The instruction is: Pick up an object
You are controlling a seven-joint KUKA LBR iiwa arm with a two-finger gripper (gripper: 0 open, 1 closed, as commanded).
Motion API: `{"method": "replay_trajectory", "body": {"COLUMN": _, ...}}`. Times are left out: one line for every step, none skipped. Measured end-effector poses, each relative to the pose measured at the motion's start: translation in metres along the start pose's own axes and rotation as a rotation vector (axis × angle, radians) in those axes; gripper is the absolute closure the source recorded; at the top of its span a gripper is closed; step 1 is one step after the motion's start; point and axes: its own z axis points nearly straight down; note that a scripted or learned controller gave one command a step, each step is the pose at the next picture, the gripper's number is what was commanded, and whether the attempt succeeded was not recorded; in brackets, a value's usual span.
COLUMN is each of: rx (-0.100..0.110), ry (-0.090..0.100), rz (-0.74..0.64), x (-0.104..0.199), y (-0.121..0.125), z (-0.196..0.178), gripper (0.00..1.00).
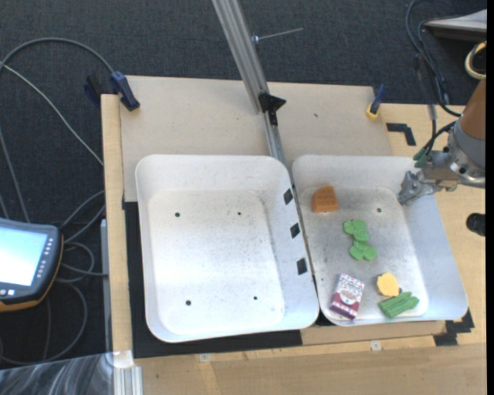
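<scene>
While the gripper [411, 187] hovers over the right bin's [434, 254] upper right rim, grip state unclear, the orange block [324, 199] sits apart.

Dark carpet [46, 23] with black cables [46, 58] surrounds the pale wooden bench [193, 116].

This looks like a robotics lab. A plywood table [116, 231] carries two white bins [212, 247] held on black mats, with blue clamps [123, 89] pinning a board at the back edge. Loose cables [46, 54] trail over dark carpet, and a handheld control pendant [23, 262] hangs at the left.
</scene>
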Motion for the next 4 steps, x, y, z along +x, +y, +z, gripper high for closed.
{"method": "replay_trajectory", "body": {"rx": 0.005, "ry": 0.005, "rz": -0.005, "x": 0.063, "y": -0.009, "z": -0.001, "gripper": 1.0}}
{"method": "replay_trajectory", "body": {"rx": 0.005, "ry": 0.005, "rz": -0.006, "x": 0.125, "y": -0.011, "z": -0.007, "gripper": 1.0}}
{"method": "replay_trajectory", "body": {"rx": 0.005, "ry": 0.005, "rz": -0.006, "x": 0.181, "y": -0.022, "z": -0.021, "gripper": 1.0}}
{"method": "replay_trajectory", "body": {"rx": 0.003, "ry": 0.004, "rz": -0.006, "x": 0.232, "y": -0.032, "z": -0.031, "gripper": 1.0}}
